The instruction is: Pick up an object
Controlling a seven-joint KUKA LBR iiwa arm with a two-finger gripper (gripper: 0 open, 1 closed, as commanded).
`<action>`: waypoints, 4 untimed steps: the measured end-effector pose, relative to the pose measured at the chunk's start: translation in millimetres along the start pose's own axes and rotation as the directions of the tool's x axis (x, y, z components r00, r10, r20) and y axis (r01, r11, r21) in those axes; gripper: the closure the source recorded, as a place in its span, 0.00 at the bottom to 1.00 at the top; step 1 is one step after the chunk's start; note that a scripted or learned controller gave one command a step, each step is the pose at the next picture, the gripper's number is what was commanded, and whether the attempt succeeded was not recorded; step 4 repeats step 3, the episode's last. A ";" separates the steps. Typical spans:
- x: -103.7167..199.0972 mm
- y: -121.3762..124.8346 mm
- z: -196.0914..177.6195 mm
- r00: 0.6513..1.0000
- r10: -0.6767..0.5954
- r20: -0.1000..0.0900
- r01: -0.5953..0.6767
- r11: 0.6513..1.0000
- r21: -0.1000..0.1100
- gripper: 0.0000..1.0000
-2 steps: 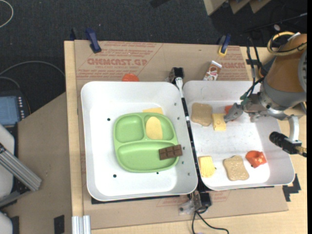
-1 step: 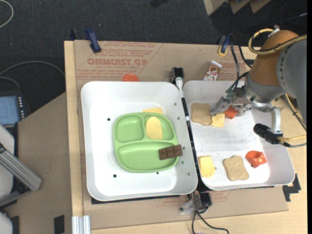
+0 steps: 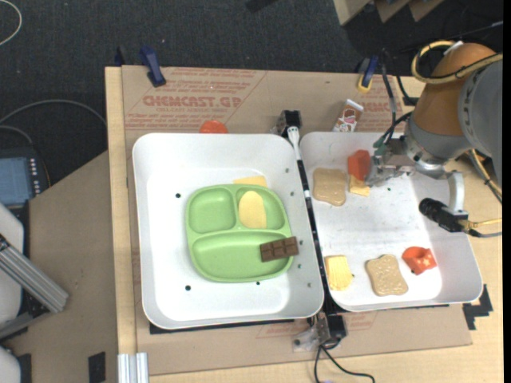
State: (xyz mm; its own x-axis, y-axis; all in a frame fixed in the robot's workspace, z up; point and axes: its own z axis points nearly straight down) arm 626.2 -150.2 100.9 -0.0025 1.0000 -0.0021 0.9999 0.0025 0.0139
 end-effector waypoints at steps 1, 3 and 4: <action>0.1 -0.5 1.0 1.000 0.000 0.000 0.000 1.000 0.002 0.00; 35.2 42.7 3.4 1.000 0.000 0.001 0.000 1.000 0.004 1.00; 35.2 42.7 3.4 1.000 0.000 0.001 0.000 1.000 0.004 1.00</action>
